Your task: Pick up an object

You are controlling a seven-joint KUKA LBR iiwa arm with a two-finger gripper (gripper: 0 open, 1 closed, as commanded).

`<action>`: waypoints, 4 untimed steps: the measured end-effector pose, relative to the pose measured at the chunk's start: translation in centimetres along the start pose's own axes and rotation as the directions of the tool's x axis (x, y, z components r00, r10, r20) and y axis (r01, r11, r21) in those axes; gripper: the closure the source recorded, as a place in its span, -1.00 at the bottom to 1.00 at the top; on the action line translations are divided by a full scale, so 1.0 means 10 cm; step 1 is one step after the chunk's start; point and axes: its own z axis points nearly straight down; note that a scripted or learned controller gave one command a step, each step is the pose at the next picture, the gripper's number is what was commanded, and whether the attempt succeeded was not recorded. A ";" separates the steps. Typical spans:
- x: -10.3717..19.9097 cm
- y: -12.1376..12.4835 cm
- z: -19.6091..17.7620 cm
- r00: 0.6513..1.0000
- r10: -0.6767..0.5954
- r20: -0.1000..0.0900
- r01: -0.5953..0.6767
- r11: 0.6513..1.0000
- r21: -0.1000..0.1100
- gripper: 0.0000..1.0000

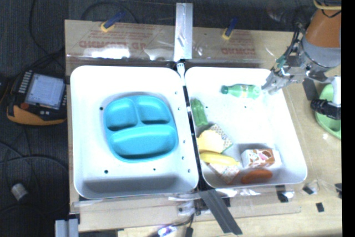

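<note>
My gripper [275,78] hangs over the far right corner of the right bin [288,119], just right of a small green bottle [240,90] that lies on its side; whether they touch I cannot tell. Near the bin's front lie a banana [219,160], a yellow wedge [208,141], a small printed carton [258,157] and a red sausage [256,176]. A dark green vegetable [198,112] rests along the bin's left wall.
The left bin [89,91] holds a blue divided plate [141,126]. A green and white object [331,108] stands on the bench right of the bins. A handheld device [39,94] lies on the floor at left.
</note>
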 end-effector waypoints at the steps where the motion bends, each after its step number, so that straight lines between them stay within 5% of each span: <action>1: 0.49 -0.19 -0.45 0.999 0.041 -0.004 -0.041 0.999 0.000 1.00; 2: 1.48 -0.03 -0.91 0.989 0.146 -0.003 -0.146 0.989 0.001 1.00; 3: 1.78 0.14 -1.04 0.998 0.058 0.002 -0.058 0.998 0.000 1.00; 4: 1.95 0.54 -0.47 0.996 0.084 0.003 -0.084 0.996 0.001 1.00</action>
